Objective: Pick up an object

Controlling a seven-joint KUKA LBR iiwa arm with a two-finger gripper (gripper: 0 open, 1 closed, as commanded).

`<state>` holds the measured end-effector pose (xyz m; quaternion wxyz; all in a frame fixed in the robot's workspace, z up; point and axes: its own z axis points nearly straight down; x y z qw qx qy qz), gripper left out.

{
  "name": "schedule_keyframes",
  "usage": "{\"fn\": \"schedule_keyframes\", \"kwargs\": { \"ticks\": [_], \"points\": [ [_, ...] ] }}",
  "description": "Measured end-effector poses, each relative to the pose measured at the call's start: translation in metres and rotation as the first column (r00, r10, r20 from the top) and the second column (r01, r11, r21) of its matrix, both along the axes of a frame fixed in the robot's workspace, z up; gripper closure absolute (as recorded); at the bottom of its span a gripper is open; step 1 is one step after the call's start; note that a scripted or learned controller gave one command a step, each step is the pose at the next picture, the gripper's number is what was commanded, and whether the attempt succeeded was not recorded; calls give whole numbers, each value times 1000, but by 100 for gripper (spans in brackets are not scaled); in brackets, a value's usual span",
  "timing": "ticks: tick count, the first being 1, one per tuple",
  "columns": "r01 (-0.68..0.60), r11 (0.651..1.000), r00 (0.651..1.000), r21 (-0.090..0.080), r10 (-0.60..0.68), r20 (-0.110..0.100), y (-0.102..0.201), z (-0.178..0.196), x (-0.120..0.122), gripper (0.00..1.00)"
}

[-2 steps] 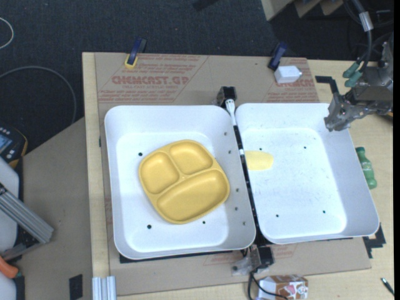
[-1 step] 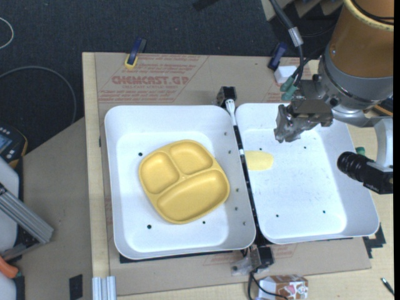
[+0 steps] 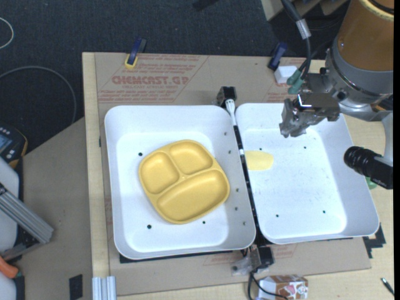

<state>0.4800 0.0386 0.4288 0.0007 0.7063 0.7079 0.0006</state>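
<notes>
A yellow plastic divided plate [image 3: 183,180] with 3 compartments lies flat and face up near the middle of the left white bin [image 3: 119,167], turned at a slant. A small pale yellow flat piece [image 3: 259,161] lies in the right white bin [image 3: 350,227], just beside its left edge.

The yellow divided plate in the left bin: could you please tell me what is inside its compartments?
The yellow divided plate lies in the left bin; its three compartments show bare yellow surface. Whatever is beneath the plate is covered.
</notes>
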Motion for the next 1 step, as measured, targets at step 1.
{"fn": "schedule_keyframes", "kwargs": {
  "ticks": [1],
  "points": [
    [3, 1000, 1000, 0, -3, -6, 4, -29, -1, 100]
  ]
}}
